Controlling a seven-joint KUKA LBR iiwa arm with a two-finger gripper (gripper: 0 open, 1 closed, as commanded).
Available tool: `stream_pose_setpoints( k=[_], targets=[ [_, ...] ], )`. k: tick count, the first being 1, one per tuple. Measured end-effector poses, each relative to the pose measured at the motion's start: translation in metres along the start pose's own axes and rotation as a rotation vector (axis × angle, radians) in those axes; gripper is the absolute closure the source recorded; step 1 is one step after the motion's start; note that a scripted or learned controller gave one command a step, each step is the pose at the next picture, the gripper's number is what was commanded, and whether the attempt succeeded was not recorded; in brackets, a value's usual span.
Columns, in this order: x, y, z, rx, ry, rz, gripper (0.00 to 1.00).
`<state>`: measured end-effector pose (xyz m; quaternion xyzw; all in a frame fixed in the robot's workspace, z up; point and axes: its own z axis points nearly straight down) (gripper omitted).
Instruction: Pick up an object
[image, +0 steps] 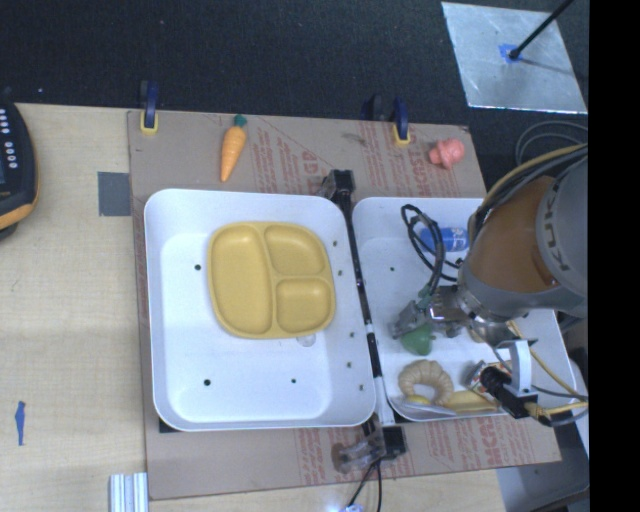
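Two shallow white bins sit side by side on a brown cardboard sheet. The left bin (180, 390) holds one thing: a pale yellow plastic plate (270, 278), smooth and rounded, moulded into three compartments. The right bin (385, 240) is more crowded. I count a small green object (418, 341), a tan curled piece like a croissant (425, 378), a long yellow banana-like piece (462, 402) lying along the near rim just beside it, and a blue object (440, 239) partly covered by the arm and a looping black cable (422, 235).

Outside the bins, on the cardboard, lie one orange toy carrot (232, 150) with a green top and one pink lumpy object (447, 152) near the far right corner. Two yellow-and-blue clamps pin the far edge of the sheet.

The grey arm, its orange band broad and glossy, reaches over the right bin and hides much of it. The gripper (425, 318) is low over the bin, its metal tip right at the green object, seemingly touching it. From where I stand the fingers blur into the wrist hardware, so I cannot tell whether the pincer is spread or clenched, nor whether anything is caught in it.
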<state>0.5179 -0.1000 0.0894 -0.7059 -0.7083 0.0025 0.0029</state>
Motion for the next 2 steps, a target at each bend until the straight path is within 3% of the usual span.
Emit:
stream_pose_setpoints(
  k=[1,2],
  targets=[
    [-0.001,0.001,-0.012,-0.003,-0.001,0.002,1.00],
    [0.064,0.064,-0.109,-0.019,0.001,-0.010,1.00]
  ],
)
